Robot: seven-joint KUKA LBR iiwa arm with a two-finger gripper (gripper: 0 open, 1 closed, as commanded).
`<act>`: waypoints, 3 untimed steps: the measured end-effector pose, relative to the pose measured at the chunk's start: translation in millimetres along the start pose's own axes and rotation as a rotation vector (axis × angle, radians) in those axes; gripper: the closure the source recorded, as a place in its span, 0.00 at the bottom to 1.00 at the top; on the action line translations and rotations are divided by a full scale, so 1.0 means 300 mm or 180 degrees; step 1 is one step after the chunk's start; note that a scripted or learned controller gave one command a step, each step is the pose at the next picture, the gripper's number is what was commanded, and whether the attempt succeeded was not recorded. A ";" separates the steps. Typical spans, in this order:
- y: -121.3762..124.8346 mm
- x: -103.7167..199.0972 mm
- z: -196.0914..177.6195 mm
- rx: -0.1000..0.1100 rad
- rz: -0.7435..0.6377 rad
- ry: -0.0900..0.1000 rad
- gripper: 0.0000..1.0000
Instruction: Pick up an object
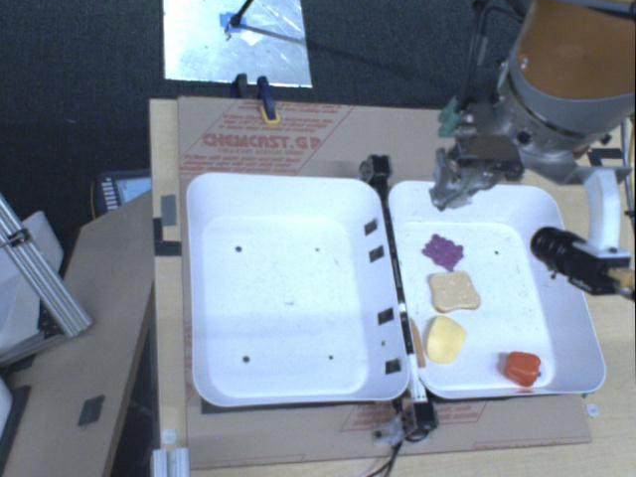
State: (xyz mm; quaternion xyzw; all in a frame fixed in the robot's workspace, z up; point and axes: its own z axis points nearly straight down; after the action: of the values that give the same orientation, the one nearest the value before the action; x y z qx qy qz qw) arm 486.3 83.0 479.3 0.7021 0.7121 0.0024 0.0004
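- Arm (571, 58): rounded grey housing with a broad orange band above the wrist.
- Wrist section: silver-grey metal flange beneath the band, with a small teal-green part on its left side.
- Cabling: thin black cables routed along the left side of the arm.
- Gripper (455, 195): grey metal assembly, dark at its upper mounting block; finger detail too blurred to resolve.

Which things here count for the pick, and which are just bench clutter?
For the pick: gripper; purple piece, toast piece, yellow piece, red piece, all in the right bin.

Lying about: left bin, foil sheet, yellow clamp, cardboard.
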 end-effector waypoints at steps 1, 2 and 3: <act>0.033 0.273 0.237 0.0026 0.0007 -0.0007 1.00; 0.122 0.294 -0.073 -0.0027 0.0027 0.0005 1.00; 0.119 0.292 -0.094 -0.0003 0.0024 -0.0001 1.00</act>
State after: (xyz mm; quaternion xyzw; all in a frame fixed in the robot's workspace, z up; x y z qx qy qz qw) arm 520.6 171.0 507.9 0.7048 0.7094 0.0026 0.0009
